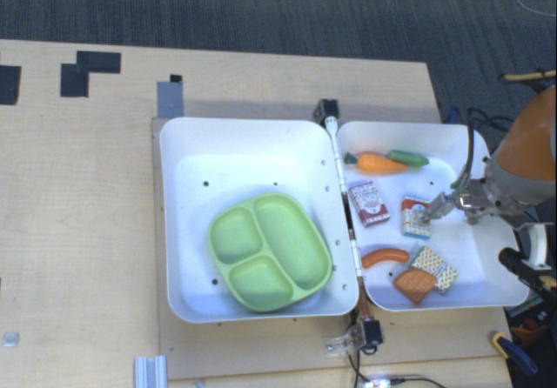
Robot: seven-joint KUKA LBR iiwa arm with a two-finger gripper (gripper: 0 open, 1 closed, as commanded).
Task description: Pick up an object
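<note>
Touching the hand [432, 209]: a small packet [415, 217].

Even, bright overhead light fills the scene. The white bins [252, 138] glare slightly, with soft shadows inside. The picture is mildly soft throughout.

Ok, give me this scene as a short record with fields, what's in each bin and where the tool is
left bin: green divided plate
right bin: toy carrot, green pod, red-and-white carton, small box, sausage, cracker, patterned packet
tool: over right bin, at the small box
grasp: cannot tell
</note>
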